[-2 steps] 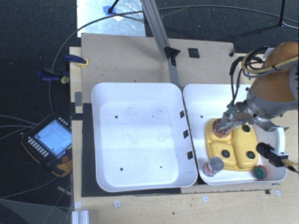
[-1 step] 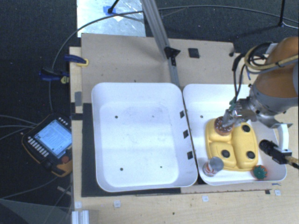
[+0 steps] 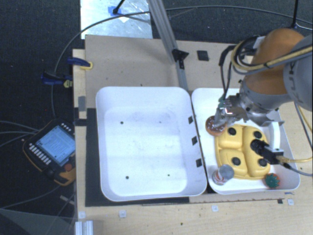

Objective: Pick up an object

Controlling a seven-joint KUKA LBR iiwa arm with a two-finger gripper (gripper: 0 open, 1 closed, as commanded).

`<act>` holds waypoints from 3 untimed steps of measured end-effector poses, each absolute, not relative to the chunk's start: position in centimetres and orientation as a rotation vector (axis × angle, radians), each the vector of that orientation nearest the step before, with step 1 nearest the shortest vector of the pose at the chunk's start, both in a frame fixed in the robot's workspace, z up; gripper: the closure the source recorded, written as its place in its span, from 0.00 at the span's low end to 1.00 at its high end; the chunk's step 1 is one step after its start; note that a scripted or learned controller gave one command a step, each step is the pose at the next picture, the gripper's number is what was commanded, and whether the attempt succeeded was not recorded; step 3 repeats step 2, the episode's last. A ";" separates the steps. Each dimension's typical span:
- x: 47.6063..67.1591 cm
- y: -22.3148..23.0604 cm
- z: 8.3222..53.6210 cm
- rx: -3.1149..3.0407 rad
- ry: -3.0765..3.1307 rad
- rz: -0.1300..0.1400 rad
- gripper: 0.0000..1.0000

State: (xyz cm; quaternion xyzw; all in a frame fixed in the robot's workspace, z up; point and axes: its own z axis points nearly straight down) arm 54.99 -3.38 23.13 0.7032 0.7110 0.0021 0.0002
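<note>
Two shallow white bins side by side on a tan bench: left bin (image 3: 105,146), right bin (image 3: 200,102).

Right bin, contents counted – four things:
- One large yellow moulded piece (image 3: 239,153), lumpy, with several dark round spots on top; fills most of the bin's middle and near part.
- One round brownish ring-like disc (image 3: 213,127), just beside the yellow piece's far-left corner, near the bin's left wall.
- One small grey-and-clear rounded object (image 3: 224,173) over something reddish, at the near-left of the bin, touching or just beside the yellow piece (cannot tell which).
- One small green ball-like object with an orange-red patch (image 3: 272,180), in the near-right corner.

Left bin: a few dark specks on the white floor.

One arm, grey with orange band (image 3: 276,48), in from the right, bent down over the right bin. Gripper (image 3: 223,115) low over the bin's far-left part, right above the brownish disc. Finger spread too blurred to read – cannot tell open or closed, nor whether anything sits between them.

Three small black tabs along the wall shared by the bins. One black cable bundle looped at the arm's wrist.

Off the bench, on dark carpet at left: one handheld pendant (image 3: 51,148) with lit blue screen, orange-edged. Blue clamps at the bench's far-left edge. One grey pole (image 3: 164,21) slanting in from the top.
</note>
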 end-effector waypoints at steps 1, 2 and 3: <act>56.7 2.6 22.3 2.209 2.234 0.006 1.00; 57.9 7.9 23.0 2.209 2.233 0.006 1.00; 57.9 7.9 23.0 2.209 2.233 0.006 1.00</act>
